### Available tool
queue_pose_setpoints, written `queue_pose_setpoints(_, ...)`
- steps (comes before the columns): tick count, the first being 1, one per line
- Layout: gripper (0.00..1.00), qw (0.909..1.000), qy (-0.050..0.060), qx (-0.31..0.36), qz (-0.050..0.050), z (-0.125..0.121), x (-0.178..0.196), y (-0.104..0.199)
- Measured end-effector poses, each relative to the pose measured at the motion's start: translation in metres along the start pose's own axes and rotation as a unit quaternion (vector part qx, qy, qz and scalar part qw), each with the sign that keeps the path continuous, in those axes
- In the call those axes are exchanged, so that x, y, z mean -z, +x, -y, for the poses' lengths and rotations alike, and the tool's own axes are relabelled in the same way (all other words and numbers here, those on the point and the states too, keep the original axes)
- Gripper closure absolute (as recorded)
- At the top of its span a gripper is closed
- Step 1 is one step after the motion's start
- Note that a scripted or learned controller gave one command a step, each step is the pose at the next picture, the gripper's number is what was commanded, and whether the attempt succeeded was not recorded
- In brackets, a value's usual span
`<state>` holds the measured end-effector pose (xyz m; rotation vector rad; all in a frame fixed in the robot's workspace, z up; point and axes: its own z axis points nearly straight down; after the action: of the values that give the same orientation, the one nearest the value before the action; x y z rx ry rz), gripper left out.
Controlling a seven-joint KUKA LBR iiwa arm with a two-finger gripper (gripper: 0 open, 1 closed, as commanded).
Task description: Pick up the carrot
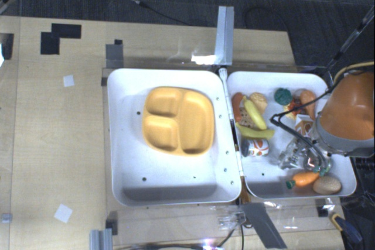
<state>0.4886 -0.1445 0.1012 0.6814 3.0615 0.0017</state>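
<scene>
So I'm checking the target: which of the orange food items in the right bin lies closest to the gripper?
The carrot, the orange one with a green end at the near edge, just below the gripper. The other orange item lies at the far side.

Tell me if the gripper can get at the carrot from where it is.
Probably yes. The carrot lies exposed near the right bin's front edge, just below the gripper; the tan potato-like piece beside it might crowd one side.

Even overhead light falls on my bench (53, 143); both white bins glare near washed out. Soft shadow pools along the left bin's (126, 126) near wall. My arm's orange band (350, 109) blurs; edges bow slightly.
</scene>
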Motion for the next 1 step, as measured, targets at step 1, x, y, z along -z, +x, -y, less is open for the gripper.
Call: queue_pose_setpoints(1, 1.00, 0.9991, -0.001, -0.042, 0.003, -0.0217, 0.0552, 0.0079)
